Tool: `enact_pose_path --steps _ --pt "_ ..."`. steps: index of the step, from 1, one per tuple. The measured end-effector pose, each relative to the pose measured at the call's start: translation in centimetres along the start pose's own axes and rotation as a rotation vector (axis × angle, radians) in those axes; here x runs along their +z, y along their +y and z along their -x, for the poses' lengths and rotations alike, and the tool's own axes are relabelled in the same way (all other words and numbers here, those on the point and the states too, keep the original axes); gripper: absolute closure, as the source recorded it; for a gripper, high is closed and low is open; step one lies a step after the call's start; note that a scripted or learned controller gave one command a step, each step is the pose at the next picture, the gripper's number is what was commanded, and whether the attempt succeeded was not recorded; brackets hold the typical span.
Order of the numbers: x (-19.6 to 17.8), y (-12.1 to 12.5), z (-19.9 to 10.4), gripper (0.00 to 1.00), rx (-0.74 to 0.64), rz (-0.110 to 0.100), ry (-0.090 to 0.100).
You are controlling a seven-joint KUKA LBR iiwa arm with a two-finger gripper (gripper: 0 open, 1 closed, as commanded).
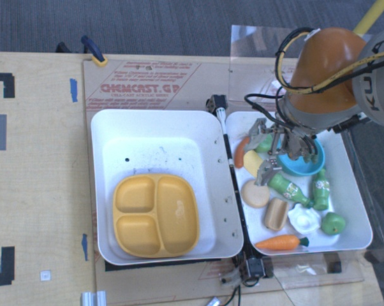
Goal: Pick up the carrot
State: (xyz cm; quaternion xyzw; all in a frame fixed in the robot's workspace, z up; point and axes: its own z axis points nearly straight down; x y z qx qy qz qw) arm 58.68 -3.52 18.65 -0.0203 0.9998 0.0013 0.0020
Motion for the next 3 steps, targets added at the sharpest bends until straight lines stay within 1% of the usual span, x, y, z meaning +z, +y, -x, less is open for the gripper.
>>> enact_pose_path --steps 1,2,3 --pt "0.0 7.5 -4.5 0.00 -0.045 0.002 0.002" --pt "0.1 -0.6 -3.2 0.00 0.507 -0.004 -0.004" --pt "0.2 6.7 -4.7 0.00 0.596 -0.001 0.004"
